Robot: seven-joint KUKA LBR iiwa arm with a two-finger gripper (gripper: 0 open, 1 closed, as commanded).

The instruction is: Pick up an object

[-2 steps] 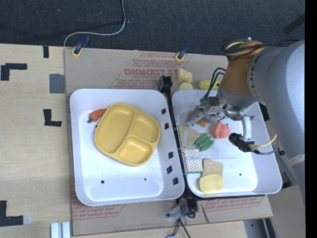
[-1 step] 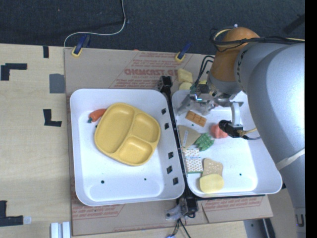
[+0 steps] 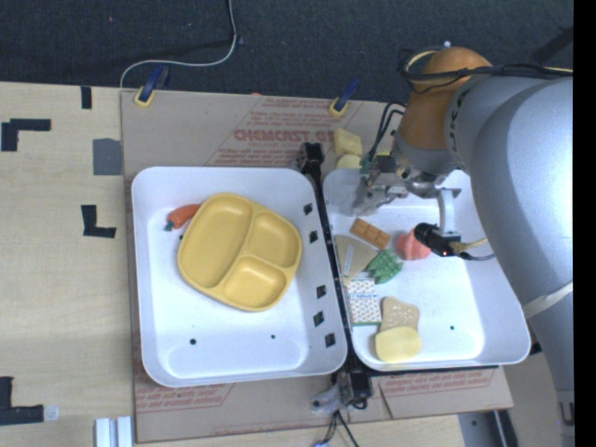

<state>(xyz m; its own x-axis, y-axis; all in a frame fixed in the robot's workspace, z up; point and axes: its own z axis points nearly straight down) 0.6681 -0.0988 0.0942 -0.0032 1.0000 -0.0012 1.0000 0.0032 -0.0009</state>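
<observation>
My gripper (image 3: pixel 371 192) hangs low over the far left corner of the right bin (image 3: pixel 484 315), below the orange band of the arm (image 3: pixel 438 110). Just in front of it lies a brown wafer-like piece (image 3: pixel 370 234). A red-pink toy (image 3: pixel 411 245) and a green toy (image 3: pixel 384 266) lie a little further toward the front. A tan toast slice (image 3: pixel 400 313) and a pale yellow piece (image 3: pixel 398 345) sit near the bin's front edge. Nothing shows between the gripper's tips.
The left bin (image 3: pixel 168 343) holds a yellow divided plate (image 3: pixel 239 250) and an orange carrot-like toy (image 3: pixel 182 215) at its far left. Patterned cards (image 3: pixel 361 294) lie along the right bin's left wall. A pale yellow block (image 3: pixel 347 142) rests on cardboard behind the bins.
</observation>
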